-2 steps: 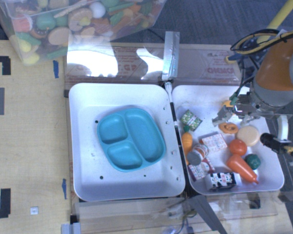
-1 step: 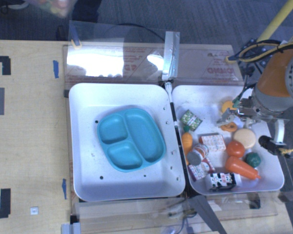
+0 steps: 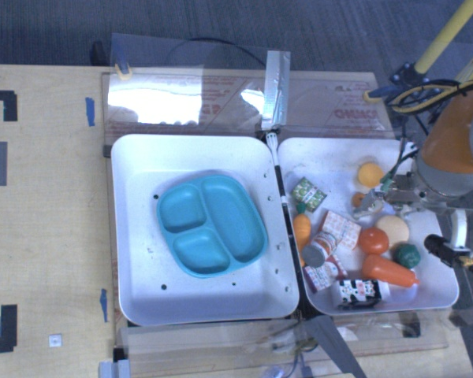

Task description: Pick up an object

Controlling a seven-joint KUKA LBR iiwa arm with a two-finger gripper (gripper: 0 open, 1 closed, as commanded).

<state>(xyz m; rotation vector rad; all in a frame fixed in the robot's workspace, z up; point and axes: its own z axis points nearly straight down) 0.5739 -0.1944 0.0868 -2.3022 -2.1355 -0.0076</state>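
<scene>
The right bin (image 3: 435, 299) holds several small items: an orange ball (image 3: 369, 173), a green and white box (image 3: 307, 194), a pink checkered box (image 3: 340, 231), a red tomato (image 3: 373, 240), a cream round piece (image 3: 393, 228), a dark green ball (image 3: 407, 255), an orange carrot (image 3: 389, 271) and a black and white carton (image 3: 356, 291). My gripper (image 3: 372, 201) hangs low over the bin's right half, just below the orange ball and above the tomato. I see no item in its grasp.
The left bin (image 3: 134, 290) holds a blue divided plate (image 3: 211, 225). A small orange piece (image 3: 301, 228) and a round can (image 3: 320, 250) lie by the divider between the bins. The grey arm with its orange band (image 3: 451, 144) and cables crowd the right bin's right edge.
</scene>
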